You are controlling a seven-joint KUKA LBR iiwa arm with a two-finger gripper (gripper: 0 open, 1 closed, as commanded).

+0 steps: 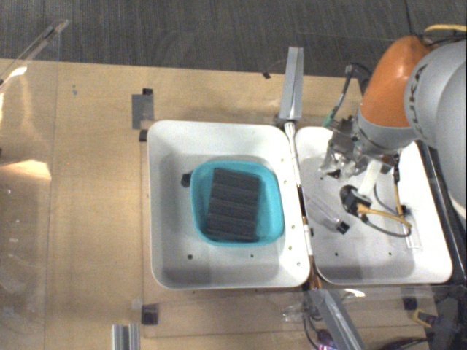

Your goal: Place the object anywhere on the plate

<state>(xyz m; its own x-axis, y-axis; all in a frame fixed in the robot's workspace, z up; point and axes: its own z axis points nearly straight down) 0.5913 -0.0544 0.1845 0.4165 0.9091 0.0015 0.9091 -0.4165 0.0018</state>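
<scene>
Left bin; dark ribbed block on teal plate

A robotics lab: wooden bench, two white bins (side by side), grey carpet.

A pale wooden bench filled most of the view under bright light that glared off its left side, while a strip of dark grey ribbed carpet ran across the top beyond the bench's far edge.
</scene>
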